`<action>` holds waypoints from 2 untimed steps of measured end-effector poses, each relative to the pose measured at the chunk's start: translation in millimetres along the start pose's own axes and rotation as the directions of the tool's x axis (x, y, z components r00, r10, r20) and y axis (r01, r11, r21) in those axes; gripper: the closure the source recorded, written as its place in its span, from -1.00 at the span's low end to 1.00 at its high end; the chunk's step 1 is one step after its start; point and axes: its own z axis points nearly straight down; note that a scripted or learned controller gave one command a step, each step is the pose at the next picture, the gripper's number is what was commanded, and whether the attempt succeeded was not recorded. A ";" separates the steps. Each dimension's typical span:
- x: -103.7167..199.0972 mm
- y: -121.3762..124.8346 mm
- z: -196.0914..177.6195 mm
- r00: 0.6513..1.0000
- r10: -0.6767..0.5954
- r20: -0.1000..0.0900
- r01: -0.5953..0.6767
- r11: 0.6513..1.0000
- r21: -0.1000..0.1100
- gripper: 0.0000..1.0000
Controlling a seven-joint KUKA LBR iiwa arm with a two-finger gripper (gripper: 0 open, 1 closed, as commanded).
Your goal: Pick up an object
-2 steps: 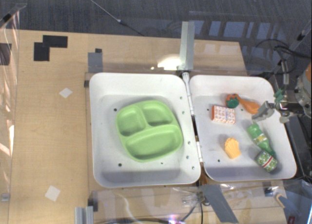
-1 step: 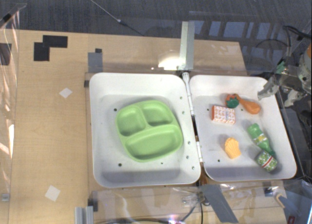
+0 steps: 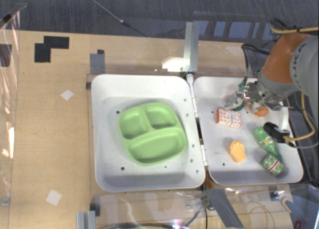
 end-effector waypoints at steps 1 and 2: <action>32.2 44.3 15.3 0.980 0.201 0.002 -0.201 0.980 0.015 -1.00; 33.6 46.7 2.7 0.981 0.193 0.002 -0.193 0.981 0.008 1.00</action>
